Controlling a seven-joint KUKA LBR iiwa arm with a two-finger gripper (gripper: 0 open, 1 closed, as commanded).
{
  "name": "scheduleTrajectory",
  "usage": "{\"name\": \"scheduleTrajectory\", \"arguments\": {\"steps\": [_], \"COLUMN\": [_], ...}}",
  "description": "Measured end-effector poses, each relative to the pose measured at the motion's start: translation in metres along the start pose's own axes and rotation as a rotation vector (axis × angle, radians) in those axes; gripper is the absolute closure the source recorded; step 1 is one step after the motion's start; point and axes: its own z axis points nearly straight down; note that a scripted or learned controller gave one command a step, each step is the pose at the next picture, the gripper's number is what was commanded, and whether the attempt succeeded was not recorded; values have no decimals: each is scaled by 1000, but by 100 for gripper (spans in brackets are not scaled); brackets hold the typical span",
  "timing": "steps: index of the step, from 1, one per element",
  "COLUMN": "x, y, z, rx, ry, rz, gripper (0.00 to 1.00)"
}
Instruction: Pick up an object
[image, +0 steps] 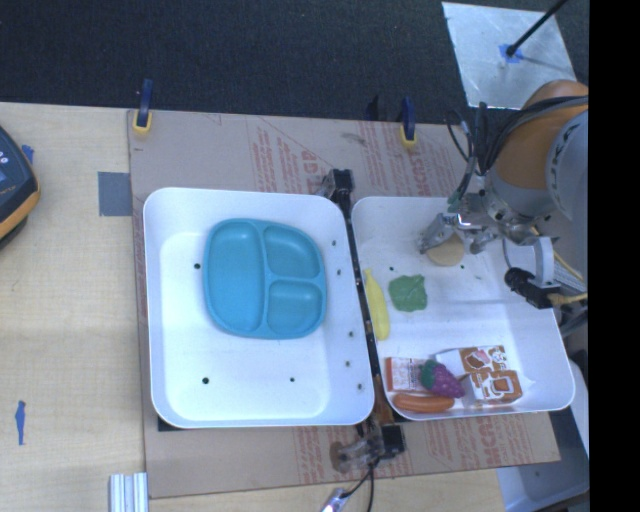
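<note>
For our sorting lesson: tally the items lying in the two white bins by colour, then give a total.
Blue: 1, divided plate
Yellow: 1, long piece
Green: 1, leafy piece
Purple: 1, grapes
Red-orange: 1, sausage
Tan: 1, round piece
Printed cartons: 2
Total: 8

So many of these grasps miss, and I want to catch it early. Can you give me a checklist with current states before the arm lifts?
1. Tool over the right bin: ok.
2. Tool lined up with the tan round item: ok, directly at it.
3. Item seen between the fingers: cannot tell.
4. Green leafy piece apart from the tool: ok.
5. Yellow corn and the packets out of the way: ok.
6. Blue divided plate stays in the left bin: ok.
</note>
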Motion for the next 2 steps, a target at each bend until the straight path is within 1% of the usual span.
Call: {"name": "scheduleTrajectory", "arguments": {"steps": [1, 2], "x": [-1, 96], "y": [1, 1], "z": [-11, -102], "rx": [-3, 0], "ry": [-2, 4], "rz": [-2, -4], "gripper": [100, 100]}}
